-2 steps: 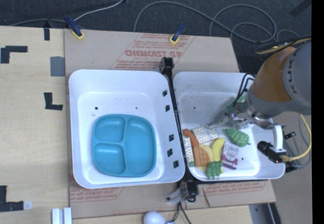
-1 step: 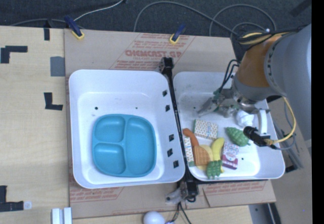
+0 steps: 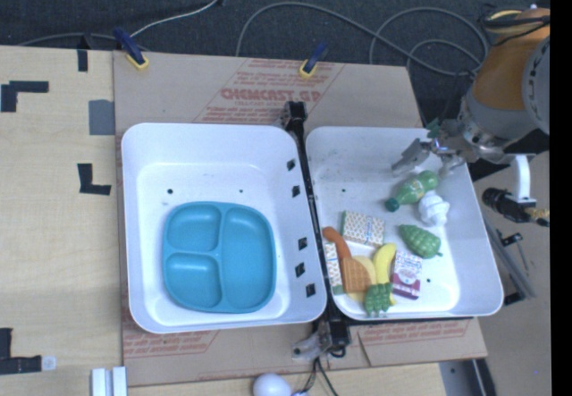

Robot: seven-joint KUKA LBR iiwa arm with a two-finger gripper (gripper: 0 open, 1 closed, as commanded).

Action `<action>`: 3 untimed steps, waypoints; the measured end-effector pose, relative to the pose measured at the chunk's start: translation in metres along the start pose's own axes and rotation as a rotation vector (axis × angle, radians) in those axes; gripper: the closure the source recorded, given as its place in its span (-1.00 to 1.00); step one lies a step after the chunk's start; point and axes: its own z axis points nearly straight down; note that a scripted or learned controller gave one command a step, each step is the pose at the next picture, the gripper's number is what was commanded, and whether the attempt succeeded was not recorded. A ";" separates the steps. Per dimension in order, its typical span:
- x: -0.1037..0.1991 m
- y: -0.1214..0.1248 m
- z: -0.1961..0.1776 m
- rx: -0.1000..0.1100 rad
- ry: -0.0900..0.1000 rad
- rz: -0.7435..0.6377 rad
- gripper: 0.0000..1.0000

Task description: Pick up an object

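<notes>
The arm (image 3: 511, 72) is reaching in from the right, and its gripper (image 3: 429, 155) is hanging over the back part of the right bin (image 3: 357, 148) with its two fingers spread wide and nothing between them. Just below the fingertips a green bottle (image 3: 412, 189) is lying on its side on the bin floor; its long axis is running on a slant, the dark cap end pointing down and left toward the middle of the bin, the fatter end pointing up and right toward the gripper. Whether a fingertip is touching it I cannot tell.

Right beside the bottle's lower side a small white piece (image 3: 434, 207) is sitting, and below that one dark green leafy lump (image 3: 420, 240). Toward the front of the same bin the rest is lying in a cluster: one patterned cracker box (image 3: 363, 229), one orange carrot (image 3: 341, 246) lying slantwise, one tan bread slice (image 3: 356, 275), one yellow banana (image 3: 383, 262) with its long axis nearly front to back, one green knobbly toy (image 3: 378, 299) at the front wall, and one small purple-and-white packet (image 3: 407, 275) just right of the banana.

The left bin (image 3: 143, 153) is carrying one blue tray (image 3: 219, 257) with three compartments. Both bins are sitting side by side on a cardboard sheet (image 3: 268, 95) on the table (image 3: 54, 206), and two clamps, one blue-and-yellow (image 3: 131, 49) and one yellow (image 3: 314, 62), are gripping the sheet's far edge.
</notes>
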 end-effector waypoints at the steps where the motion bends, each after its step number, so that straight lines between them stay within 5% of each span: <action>1: 0.019 -0.056 0.054 0.006 0.004 -0.001 -1.00; 2: -0.005 -0.102 0.082 -0.001 0.001 0.001 -1.00; 3: -0.005 -0.101 0.072 -0.003 -0.001 0.000 1.00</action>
